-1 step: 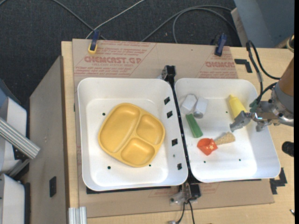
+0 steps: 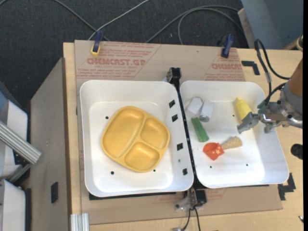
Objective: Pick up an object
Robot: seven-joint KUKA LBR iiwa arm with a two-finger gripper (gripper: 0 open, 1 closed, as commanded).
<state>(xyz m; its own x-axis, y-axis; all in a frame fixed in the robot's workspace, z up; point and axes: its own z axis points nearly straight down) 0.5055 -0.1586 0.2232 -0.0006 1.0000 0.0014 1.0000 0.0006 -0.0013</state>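
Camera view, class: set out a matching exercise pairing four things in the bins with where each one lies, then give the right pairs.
Things:
1. yellow divided plate
2. green block
3. yellow bottle
4. red piece

Places:
A. right bin, near the left wall, below the grey cup
B. right bin, upper right, beside the claw
C. middle of the left bin
D. right bin, touching the tan cone's left end

Pairs: 1-C, 2-A, 3-B, 4-D
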